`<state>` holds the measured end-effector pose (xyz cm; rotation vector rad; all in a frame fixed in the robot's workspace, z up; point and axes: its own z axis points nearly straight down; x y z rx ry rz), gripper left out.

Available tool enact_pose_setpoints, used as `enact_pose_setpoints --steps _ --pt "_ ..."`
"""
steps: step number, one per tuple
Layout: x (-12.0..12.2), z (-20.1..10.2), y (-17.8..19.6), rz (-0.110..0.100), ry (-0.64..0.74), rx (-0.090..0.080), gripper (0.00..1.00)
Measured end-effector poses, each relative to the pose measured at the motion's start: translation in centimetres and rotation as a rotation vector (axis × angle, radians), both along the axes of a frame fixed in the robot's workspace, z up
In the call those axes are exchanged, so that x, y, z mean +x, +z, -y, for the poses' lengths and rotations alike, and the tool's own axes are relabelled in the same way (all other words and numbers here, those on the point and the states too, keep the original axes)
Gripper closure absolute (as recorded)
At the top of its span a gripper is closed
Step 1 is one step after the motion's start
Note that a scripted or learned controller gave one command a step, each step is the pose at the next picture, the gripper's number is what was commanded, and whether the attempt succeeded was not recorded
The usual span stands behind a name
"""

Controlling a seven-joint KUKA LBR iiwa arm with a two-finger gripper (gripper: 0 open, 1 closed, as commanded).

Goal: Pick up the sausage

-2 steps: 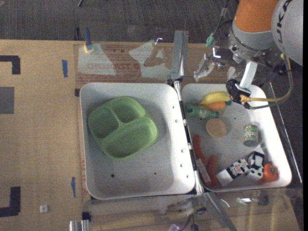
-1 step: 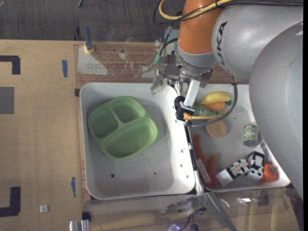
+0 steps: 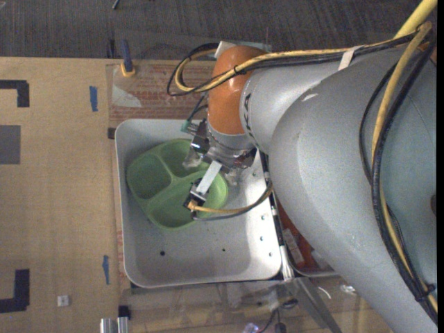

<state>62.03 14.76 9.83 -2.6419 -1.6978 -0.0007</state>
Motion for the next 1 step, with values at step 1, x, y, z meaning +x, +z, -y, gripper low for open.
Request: enact_pose_setpoints --steps 1 --pt "-0.59 0.42 -0.36 0.011 0.069 0.003 0.0"
